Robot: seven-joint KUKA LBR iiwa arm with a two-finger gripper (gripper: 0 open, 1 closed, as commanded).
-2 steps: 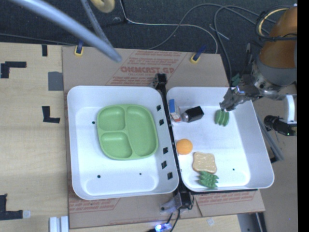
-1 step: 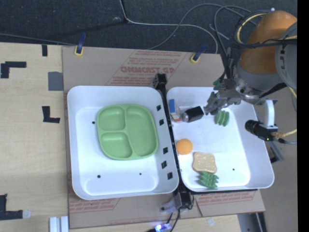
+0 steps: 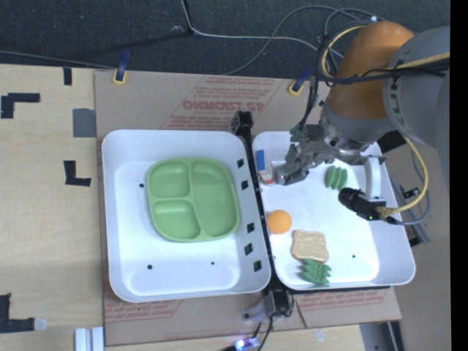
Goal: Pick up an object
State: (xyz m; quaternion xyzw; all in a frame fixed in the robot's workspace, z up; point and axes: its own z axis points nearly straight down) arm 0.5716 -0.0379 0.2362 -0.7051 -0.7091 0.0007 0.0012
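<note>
In the right bin (image 3: 395, 265) lie an orange ball (image 3: 278, 221), a slice of toast (image 3: 310, 245), a dark green leafy toy (image 3: 316, 271), a light green ridged piece (image 3: 336, 177) and a small blue and red item (image 3: 261, 165) against the left wall. My gripper (image 3: 287, 173) hangs low over the bin's upper left part, right beside the blue and red item. The fingers are dark and seen from above, so their gap is unclear. Nothing is visibly held between them.
The left bin (image 3: 124, 196) holds a green divided plate (image 3: 193, 199). Black clips line the divider (image 3: 252, 196) between the bins. Cables loop from the arm over the right bin's right side, with a black connector (image 3: 358, 200) hanging above it.
</note>
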